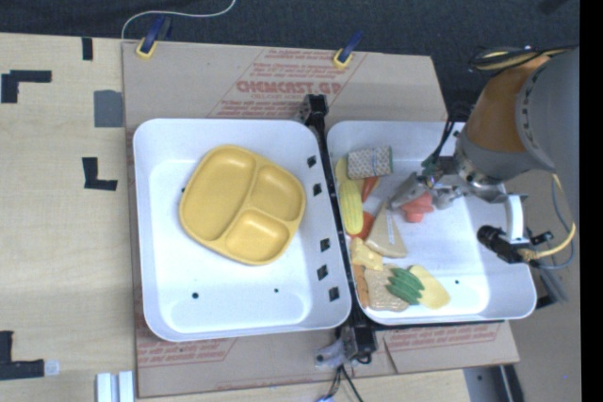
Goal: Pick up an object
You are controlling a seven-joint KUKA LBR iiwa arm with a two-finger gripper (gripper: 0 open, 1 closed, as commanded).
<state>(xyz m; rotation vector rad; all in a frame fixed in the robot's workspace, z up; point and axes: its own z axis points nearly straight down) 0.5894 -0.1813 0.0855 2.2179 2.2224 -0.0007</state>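
Note:
My gripper [421,195] hangs low over the middle of the right bin [490,297], at the end of the grey arm with its orange band [497,104]. A small red object [417,209] lies right at the gripper's tip, touching or nearly touching it; I cannot tell whether it is held. To its left, a pile of toy food lines the bin's left side: a grey and yellow block [369,163], a yellow corn cob [350,202], a cream wedge [387,236], a tan cracker [377,289], a green piece [406,282] and a yellow piece [431,295].
The left bin [160,297] holds a yellow divided plate [243,202]. A black divider with clips [325,221] runs between the bins. Bare white floor lies at the right bin's right half, under the arm. Cardboard [273,80] underlies both bins.

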